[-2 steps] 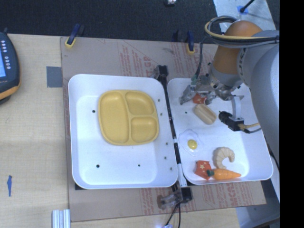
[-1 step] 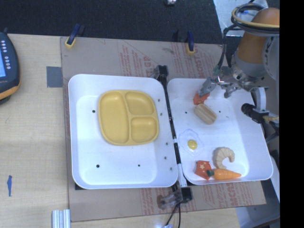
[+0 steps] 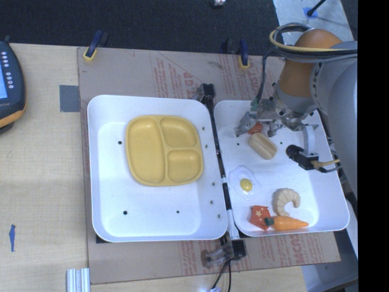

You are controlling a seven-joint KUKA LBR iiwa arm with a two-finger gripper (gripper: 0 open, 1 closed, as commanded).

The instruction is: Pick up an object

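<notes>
From the camera above the bench, the gripper [image 3: 258,125] hangs low over the far part of the right bin [image 3: 322,193], close to the wall it shares with the left bin [image 3: 109,181], where a yellow divided plate [image 3: 164,149] lies alone. Whether the gripper is released or clenched I cannot tell; the wrist hides that part. A small red bit [image 3: 256,128] shows right at its tip, too small to name. The likeliest thing to pick, a tan roll [image 3: 263,145], lies on its side just beside the gripper on the near side; I cannot tell if they touch. Further toward the near rim lie a fried egg [image 3: 245,185], a pale shrimp [image 3: 286,199], a carrot [image 3: 290,224] and a red piece [image 3: 260,215], the last three bunched together. The risks as I judge them: the roll is round and could turn away from an off-centre pinch, and a descent this near the shared wall could catch the rim or close on nothing.
</notes>
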